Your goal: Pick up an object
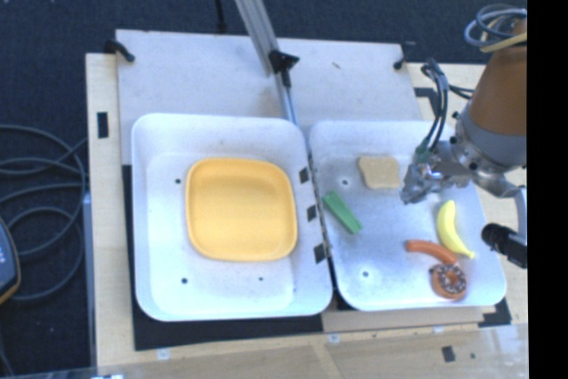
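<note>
Approach step: the end effector (415, 191) hangs low at right of frame, beside the tan bread slice (380, 172) and above the banana (453, 229); I cannot tell its grip state. Next, settle over 1 object.

Left white bin (155, 191): holds a square yellow plastic plate (240, 209), lying flat in the middle.
Right white bin (382, 280): holds five small things.
Tan bread slice (380, 172): near the top of the right bin.
Green block (341, 213): close to the wall between the bins.
Yellow banana (453, 230): on the right side.
Orange carrot (431, 250): just below the banana.
Brown round donut (448, 280): near the bottom right corner, beside the carrot.
Gripper (415, 191): low over the right bin, between the bread and the banana.
Tabletop (106, 342): light wood, under both bins.
</note>
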Controlling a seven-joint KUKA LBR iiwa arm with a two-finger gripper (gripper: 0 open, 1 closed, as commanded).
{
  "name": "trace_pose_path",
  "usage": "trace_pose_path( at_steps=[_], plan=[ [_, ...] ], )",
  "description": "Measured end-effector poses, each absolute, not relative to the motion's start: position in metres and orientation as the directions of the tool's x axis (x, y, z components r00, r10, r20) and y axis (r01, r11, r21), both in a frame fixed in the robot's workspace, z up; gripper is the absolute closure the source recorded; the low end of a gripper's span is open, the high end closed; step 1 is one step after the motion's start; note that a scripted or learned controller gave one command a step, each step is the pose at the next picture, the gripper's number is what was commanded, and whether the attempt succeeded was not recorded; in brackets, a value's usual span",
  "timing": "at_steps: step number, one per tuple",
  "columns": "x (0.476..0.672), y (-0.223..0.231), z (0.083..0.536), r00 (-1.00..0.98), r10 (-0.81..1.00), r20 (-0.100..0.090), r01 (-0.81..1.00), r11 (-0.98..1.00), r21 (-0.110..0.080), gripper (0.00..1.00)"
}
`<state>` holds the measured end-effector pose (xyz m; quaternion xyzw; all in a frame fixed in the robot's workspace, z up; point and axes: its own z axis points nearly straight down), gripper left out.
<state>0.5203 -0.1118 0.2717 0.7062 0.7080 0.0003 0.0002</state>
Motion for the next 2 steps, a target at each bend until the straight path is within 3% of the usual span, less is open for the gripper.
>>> trace_pose_path(
  at_steps=[2],
  plan=[
    [0.524,-0.006,0.278,-0.004,1.0,0.001,1.0,0.004,0.001,1.0]
  ],
)
